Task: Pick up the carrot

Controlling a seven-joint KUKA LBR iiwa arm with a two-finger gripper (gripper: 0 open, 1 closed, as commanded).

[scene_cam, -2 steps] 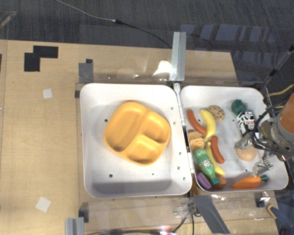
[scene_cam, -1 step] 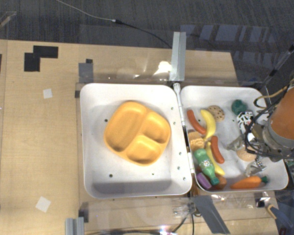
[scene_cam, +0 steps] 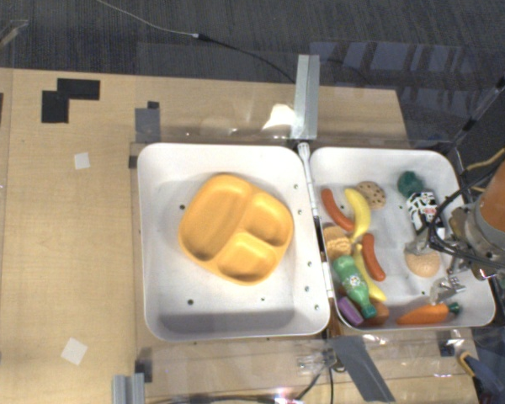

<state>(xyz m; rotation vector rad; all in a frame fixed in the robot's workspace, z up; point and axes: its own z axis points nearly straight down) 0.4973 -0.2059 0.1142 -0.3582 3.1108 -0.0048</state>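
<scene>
Tool (scene_cam: 440,263) hangs over the right bin's (scene_cam: 387,156) right side, just above the carrot (scene_cam: 423,314); whether it is spread or pressed together I cannot tell. Carrot lies lengthwise along the near wall, orange body pointing left, green top right. A beige round piece (scene_cam: 422,263) sits just beyond it. Descend squarely over the carrot's middle, pinching across its narrow width, clear of the wall.
</scene>
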